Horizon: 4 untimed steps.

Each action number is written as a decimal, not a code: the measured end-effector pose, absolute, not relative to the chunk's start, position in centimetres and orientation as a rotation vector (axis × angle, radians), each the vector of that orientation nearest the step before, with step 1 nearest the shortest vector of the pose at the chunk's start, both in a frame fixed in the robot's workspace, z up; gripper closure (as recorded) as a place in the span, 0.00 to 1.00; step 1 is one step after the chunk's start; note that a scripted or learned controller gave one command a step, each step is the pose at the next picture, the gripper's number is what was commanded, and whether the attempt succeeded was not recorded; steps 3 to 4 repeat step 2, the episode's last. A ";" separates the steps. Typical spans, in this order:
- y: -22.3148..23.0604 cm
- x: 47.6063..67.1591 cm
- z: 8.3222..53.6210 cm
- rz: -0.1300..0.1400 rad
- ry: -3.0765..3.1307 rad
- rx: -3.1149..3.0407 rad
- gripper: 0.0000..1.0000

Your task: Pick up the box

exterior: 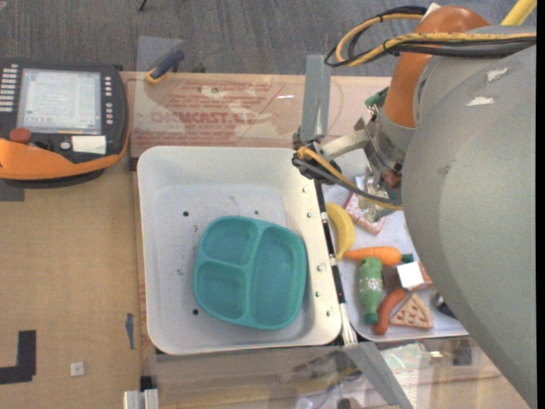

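In the camera view, a brown, cardboard-like counter (68, 271) is carrying two shallow white bins side by side. The left bin (157, 228) is holding a teal divided plate (251, 273), which is lying flat toward the bin's near right corner. The right bin (443, 331) is being largely covered by the grey arm (460, 186), which is reaching in from the right with its orange band (426, 49) showing near the top and yellow and black cables (375, 37) looping over it.

The hand (372, 181) is hanging over the far left part of the right bin, just above a red-and-white packet (366, 220); whether it is spread or pressed together cannot be told, and nothing is showing in its grip.

The box (410, 275), small and white, is lying in the right bin between a carrot (375, 253) and a pizza slice (413, 315), at the edge of the arm. A banana (341, 228) is lying by the bin's left wall, and a green bottle (370, 286) and a sausage (389, 309) are lying nearer the front.

On the counter's far left a teach pendant (60, 118) is resting, its screen glowing. Behind the bins a clear sheet with red lettering (213, 113) is lying flat, with a yellow-handled tool (163, 65) at its far corner. Black tape marks (25, 356) are showing on the near left. Beyond the counter, grey carpet floor (238, 15) is stretching away.
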State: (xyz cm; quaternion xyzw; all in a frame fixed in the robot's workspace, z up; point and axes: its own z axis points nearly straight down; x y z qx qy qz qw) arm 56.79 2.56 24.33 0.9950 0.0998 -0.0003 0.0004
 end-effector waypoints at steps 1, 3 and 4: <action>-1.6 55.4 18.4 -0.008 0.317 3.127 1.00; -1.3 55.4 19.3 -0.013 0.328 3.127 1.00; -1.3 55.4 19.3 -0.013 0.328 3.127 1.00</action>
